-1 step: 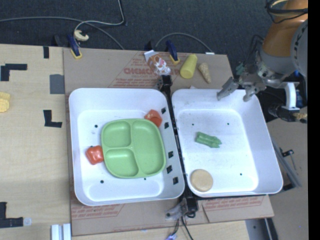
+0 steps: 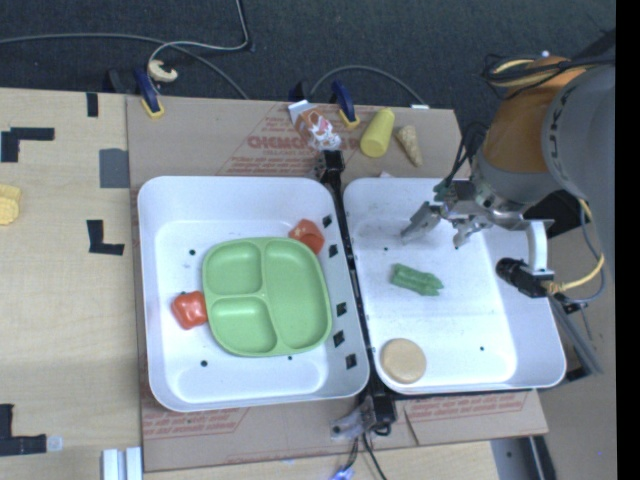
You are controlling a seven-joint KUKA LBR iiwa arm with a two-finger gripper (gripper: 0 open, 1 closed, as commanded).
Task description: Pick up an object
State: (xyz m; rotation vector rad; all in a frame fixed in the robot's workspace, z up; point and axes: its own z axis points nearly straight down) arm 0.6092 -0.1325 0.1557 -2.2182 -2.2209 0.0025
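Round tan disc (image 2: 404, 360) sits at the near edge of our right bin (image 2: 520, 363); the green divided plate (image 2: 268, 295) fills the left bin. Pincer (image 2: 441, 224) hangs released, fingers splayed, holding nothing. Our pick, the green piece (image 2: 416, 280), lies just below-left of it, long axis roughly left-right. Cardboard reads "CHEMCO", partly hidden

Bare floor around green piece (image 2: 416, 280) and round tan disc (image 2: 404, 359), right bin (image 2: 520, 353)
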